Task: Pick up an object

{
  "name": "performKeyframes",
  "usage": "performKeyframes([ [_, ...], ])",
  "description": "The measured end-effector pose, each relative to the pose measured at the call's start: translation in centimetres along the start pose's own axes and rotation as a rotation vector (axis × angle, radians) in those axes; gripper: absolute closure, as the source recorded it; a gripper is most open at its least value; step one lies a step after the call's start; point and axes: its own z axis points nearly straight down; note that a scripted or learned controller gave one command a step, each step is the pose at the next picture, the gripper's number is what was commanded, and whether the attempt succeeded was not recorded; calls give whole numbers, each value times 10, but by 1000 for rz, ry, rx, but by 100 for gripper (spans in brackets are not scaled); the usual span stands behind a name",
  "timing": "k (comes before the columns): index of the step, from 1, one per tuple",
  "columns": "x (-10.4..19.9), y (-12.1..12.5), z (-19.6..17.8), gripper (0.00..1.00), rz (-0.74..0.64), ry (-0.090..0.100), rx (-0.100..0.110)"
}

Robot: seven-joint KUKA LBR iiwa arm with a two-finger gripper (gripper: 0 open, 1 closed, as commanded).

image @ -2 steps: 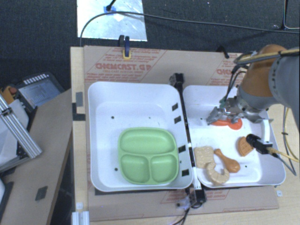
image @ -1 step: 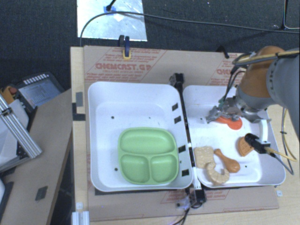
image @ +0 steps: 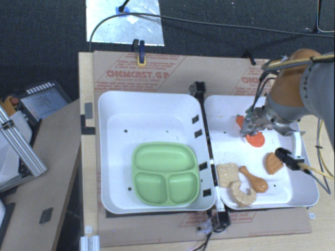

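My gripper (image: 252,129) reaches down into the right bin (image: 225,109), near its back middle. Right under it lies a flat red-orange piece (image: 256,139), partly covered by the gripper; a bit of red (image: 239,121) also shows at the gripper's left. Toward the front of this bin lie a brown ridged piece (image: 272,163), a toy drumstick (image: 254,179), a tan square cracker (image: 227,173) and a pale curled piece (image: 243,194).
The left bin (image: 120,114) holds a green divided plate (image: 165,172) at its front right. A black divider (image: 205,135) runs between the two bins. The arm's orange and grey wrist (image: 296,88) hangs over the right bin's back right corner.
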Motion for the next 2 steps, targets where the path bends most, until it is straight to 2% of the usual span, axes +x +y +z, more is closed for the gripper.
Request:
performKeyframes([
  [1,-5,6,-45,100,-2,6,8],
  [2,-6,18,-96,100,-3,6,7],
])
